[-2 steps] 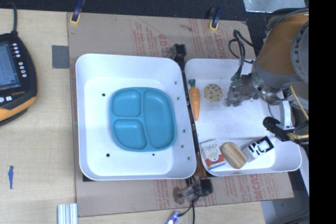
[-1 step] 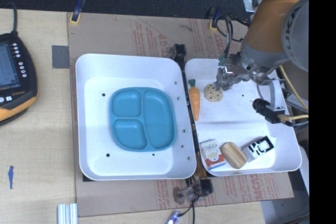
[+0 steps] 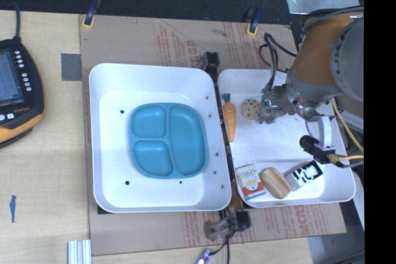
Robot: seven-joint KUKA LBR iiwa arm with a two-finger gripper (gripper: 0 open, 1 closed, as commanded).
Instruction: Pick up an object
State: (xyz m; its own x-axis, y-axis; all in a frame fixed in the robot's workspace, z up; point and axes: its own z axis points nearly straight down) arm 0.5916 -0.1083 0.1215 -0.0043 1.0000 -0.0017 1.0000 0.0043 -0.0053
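In the right bin (image 3: pixel 278 133), my gripper (image 3: pixel 268 112) is low over the far half, just right of a round brown cookie (image 3: pixel 250 108). An orange carrot (image 3: pixel 229 122) lies along the bin's left wall, left of the cookie. At the near edge are a small white and red carton (image 3: pixel 248 180) and a tan bread roll (image 3: pixel 275 183), side by side. Nothing shows between the gripper and the bin floor; the wrist hides the bin's right part.
The left bin (image 3: pixel 111 133) holds a blue divided plate (image 3: pixel 167 138). A black and orange teach pendant (image 3: pixel 17 89) lies on the bench at far left. Clamps (image 3: pixel 91 12) stand at the cardboard's far edge.
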